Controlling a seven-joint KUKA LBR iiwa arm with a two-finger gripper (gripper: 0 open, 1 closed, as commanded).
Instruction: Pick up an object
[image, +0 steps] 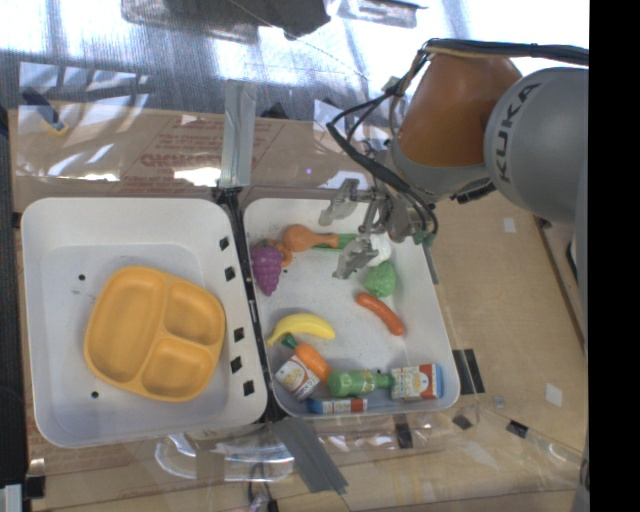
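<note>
Nearest the lens, along the bottom wall of the right bin (447, 345), lie the packaged goods: a small can (292, 375), a green bottle (357, 382), a little carton (415, 381) and a blue tube (335, 406), crowded together, so they would be awkward to grasp singly. Starting from the left, the left bin (40, 330) carries just a yellow divided tray (153, 332), lying flat near its middle, probably as the drop-off place for whatever gets lifted. Across the divider, the purple grapes (266, 267) sit against the right bin's left wall, with an orange gourd-like toy (303, 238) just above and a banana (303, 326) and a carrot (311, 357) lower down. Further right, a green vegetable (381, 278) and a red sausage (381, 313) lie in open floor, easier targets. The gripper (366, 243) hangs over the bin's upper right, just above the green vegetable, which I judge the likely pick; whether its fingers are parted I cannot tell, and nothing is visibly between them.
</note>
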